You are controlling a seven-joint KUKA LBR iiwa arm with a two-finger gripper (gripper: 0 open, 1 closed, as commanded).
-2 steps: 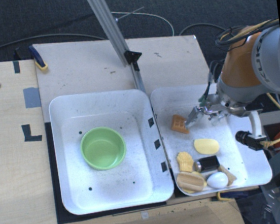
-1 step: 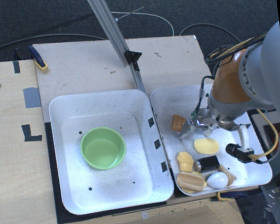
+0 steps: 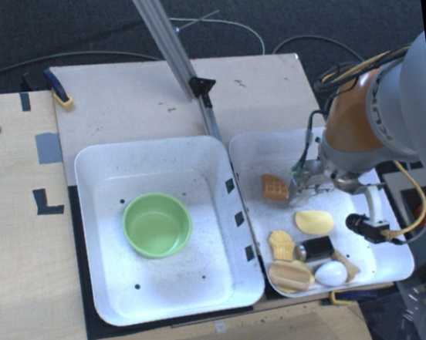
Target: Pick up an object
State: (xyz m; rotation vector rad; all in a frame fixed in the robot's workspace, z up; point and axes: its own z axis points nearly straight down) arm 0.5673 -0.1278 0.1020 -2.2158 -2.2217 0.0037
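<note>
My gripper (image 3: 305, 185) is low in the right bin (image 3: 251, 152), just right of a brown waffle-like piece (image 3: 275, 188) and just above a pale yellow lemon-shaped object (image 3: 314, 222). I cannot see whether it touches either one. Along the bin's near edge lie a yellow ridged piece (image 3: 282, 245), a black block (image 3: 315, 249), a tan round loaf (image 3: 291, 275) and a white egg (image 3: 332, 273). A green bowl (image 3: 157, 225) sits in the left bin (image 3: 90, 181).
The grey arm with its orange band (image 3: 350, 120) covers the right bin's far right side. A slanted metal pole (image 3: 168, 35) crosses the bench behind the bins. Cables lie at the back right.
</note>
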